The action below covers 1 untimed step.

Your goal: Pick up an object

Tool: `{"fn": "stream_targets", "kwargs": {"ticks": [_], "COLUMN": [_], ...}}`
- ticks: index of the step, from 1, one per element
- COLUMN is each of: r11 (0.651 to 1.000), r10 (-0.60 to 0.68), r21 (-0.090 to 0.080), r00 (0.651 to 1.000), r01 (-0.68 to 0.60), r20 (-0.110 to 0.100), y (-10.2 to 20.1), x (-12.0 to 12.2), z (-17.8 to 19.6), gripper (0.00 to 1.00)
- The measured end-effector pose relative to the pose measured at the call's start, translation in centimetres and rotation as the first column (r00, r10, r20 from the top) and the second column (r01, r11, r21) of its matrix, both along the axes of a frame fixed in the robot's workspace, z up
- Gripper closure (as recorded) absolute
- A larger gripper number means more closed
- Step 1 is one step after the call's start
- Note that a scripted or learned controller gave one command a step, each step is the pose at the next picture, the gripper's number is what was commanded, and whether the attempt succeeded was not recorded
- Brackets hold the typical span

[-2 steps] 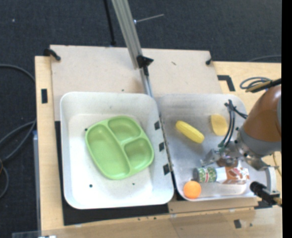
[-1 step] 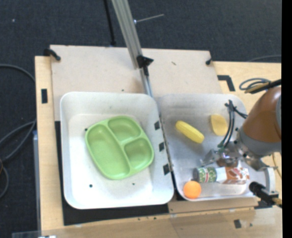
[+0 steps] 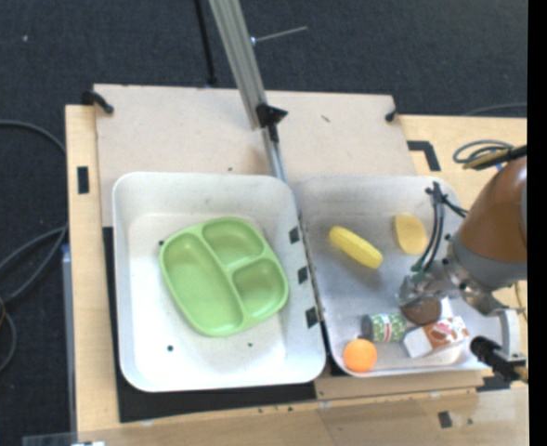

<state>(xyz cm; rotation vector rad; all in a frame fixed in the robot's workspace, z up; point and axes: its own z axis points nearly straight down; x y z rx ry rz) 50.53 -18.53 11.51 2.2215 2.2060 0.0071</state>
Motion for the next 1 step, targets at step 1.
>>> {"fn": "stream_targets", "kwargs": {"ticks": [1], "r11": [1.000], "r10": [0.007], "r21": [0.002], "r00": [1.000], "r01": [-0.007], "r20": [-0.004], "y": [-0.62], "x": [0.23], "z": [4.42], "gripper": [1.00]}}
